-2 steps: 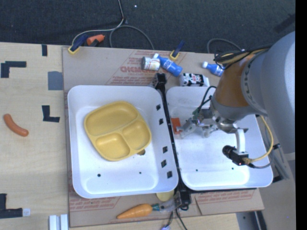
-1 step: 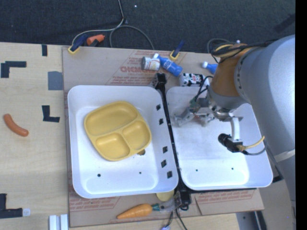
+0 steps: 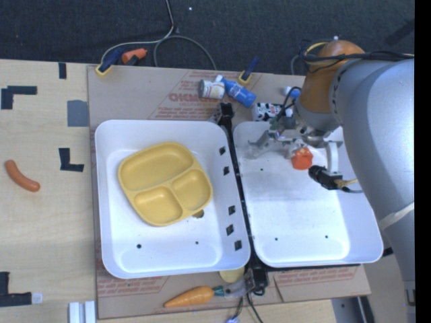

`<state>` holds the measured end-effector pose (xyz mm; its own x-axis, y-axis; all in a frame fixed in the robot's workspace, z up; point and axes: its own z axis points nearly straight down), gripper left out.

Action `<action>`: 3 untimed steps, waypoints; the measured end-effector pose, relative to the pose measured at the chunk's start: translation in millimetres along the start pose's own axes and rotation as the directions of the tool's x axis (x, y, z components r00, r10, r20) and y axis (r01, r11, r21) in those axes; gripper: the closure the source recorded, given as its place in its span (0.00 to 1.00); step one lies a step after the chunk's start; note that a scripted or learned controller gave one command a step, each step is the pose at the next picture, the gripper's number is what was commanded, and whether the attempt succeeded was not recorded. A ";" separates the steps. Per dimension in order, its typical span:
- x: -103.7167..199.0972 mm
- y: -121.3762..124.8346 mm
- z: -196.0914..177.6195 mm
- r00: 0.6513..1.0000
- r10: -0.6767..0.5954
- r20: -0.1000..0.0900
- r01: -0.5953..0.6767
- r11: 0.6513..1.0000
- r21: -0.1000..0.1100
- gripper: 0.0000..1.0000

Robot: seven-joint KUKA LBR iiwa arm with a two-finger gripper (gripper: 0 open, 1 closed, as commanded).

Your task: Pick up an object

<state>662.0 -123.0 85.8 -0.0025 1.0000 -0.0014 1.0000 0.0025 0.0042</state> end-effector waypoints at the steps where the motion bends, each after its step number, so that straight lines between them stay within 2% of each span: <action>1: -62.3 -3.3 -1.2 1.000 0.004 0.000 -0.004 1.000 -0.001 0.00; 2: -102.5 -45.4 -103.1 1.000 0.005 0.004 -0.005 1.000 -0.003 0.00; 3: -93.4 -68.4 -94.5 1.000 0.004 -0.001 -0.004 1.000 0.007 0.00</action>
<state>593.4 -216.4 180.2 0.0014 1.0000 -0.0008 1.0000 -0.0014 -0.0029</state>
